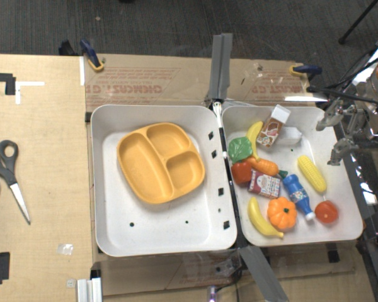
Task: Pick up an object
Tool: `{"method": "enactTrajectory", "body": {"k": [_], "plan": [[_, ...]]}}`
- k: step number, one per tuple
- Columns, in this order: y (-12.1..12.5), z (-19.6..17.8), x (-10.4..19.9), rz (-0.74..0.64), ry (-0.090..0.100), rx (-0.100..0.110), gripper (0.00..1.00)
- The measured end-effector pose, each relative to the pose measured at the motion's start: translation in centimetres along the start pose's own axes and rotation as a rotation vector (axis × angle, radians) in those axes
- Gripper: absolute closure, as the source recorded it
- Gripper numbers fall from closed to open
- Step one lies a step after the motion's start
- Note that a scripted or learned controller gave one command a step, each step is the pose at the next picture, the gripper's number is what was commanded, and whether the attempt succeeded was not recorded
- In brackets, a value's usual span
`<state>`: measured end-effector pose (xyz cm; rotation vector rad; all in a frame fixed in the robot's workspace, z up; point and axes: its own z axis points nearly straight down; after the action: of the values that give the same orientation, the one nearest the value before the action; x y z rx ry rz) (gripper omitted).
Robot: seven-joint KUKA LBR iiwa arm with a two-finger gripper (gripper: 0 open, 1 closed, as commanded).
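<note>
The right bin (340,234) holds several toy foods: a yellow corn cob (312,173), a blue bottle (298,195), an orange pumpkin (281,213), a red tomato (326,212), two bananas (262,219) (254,134), a carrot (265,165), a green pepper (240,149), a red juice box (264,184) and a brown carton (272,131). My gripper (328,142) hangs at the bin's right rim, above and right of the corn cob. It is open, with nothing between its fingers.
The left bin (107,231) carries a yellow divided plate (161,162). Scissors (10,175) lie on the wooden bench at far left. Blue clamps (91,54) (307,70) sit at the cardboard's back edge. Cables and arm parts crowd the right side.
</note>
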<state>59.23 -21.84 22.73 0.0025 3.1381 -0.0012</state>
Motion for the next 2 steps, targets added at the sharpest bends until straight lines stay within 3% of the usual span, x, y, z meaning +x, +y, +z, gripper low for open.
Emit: {"method": "enactTrajectory", "body": {"k": [1,2], "plan": [[4.6,11.3,-0.1,-0.011,-0.008,0.001,0.0],[9.6,13.4,4.5,0.092,-0.001,0.0,0.0]]}}
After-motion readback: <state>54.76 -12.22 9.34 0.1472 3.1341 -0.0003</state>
